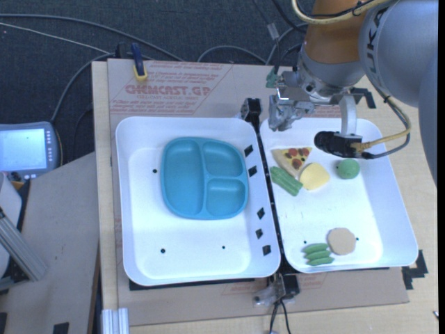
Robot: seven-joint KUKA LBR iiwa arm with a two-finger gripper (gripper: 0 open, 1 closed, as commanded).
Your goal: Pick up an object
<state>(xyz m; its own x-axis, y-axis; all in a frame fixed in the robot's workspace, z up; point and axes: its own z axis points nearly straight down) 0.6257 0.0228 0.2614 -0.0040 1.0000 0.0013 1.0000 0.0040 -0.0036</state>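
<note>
Along the far edge of the right bin, your gripper hung over the rim near the divider between the two bins, and from this slant you could not tell how it was set or whether it had hold of anything; nothing showed beneath it. The nearest candidates lay just inside that far-left corner: a pizza slice, a yellow piece touching its near side, and a green bean pod lying aslant beside the divider. A small green ball sat a little further right, and a tan cookie with a pea pod rested toward the near edge. You would have judged all of these to be light toy food, probably hard, smooth plastic, so slippery rather than fragile. The slice lay flat and offered little to pinch; the bean pod, taken across its narrow middle, looked the safer hold. The blue divided plate sat in the left bin, well apart.
</note>
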